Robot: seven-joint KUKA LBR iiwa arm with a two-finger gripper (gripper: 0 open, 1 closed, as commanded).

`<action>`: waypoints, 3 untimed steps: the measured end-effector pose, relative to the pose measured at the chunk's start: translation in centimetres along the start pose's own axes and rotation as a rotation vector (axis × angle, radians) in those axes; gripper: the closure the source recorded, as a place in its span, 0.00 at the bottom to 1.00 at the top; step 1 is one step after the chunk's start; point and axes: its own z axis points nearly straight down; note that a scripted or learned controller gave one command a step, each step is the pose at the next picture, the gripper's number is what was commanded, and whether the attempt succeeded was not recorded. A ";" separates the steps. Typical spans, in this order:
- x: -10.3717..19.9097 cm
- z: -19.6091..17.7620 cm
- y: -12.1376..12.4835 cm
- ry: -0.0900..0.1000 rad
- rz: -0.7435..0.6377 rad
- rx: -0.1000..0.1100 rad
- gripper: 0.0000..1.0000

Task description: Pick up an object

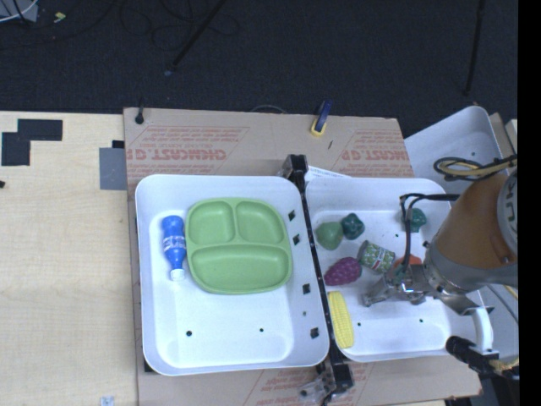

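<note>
My gripper (pixel 396 294) is low in the right bin (pixel 397 349), near its middle, and it stands open with nothing seen between its fingers. Just behind it lie a small tilted can (pixel 374 255) and an orange object (pixel 409 263), partly hidden by the wrist. A purple grape bunch (pixel 342 271) lies to the gripper's left. A yellow corn cob (pixel 341 318) rests by the bin's left wall. A green round fruit (pixel 329 236) and a dark teal object (pixel 352 225) sit farther back. Another small teal piece (pixel 416 218) lies at the back right.
The left bin (pixel 220 337) holds a green divided plate (pixel 237 245) and a blue bottle (pixel 173 244) lying beside it. A black divider (pixel 308 252) separates the bins. The arm's orange band (pixel 473 227) overhangs the right bin's right side.
</note>
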 end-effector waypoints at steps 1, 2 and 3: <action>-0.2 -1.2 0.0 0.000 0.006 -0.001 1.00; -0.1 -7.5 0.3 -0.002 0.000 -0.006 1.00; -0.7 -12.4 -0.6 -0.002 0.002 -0.005 1.00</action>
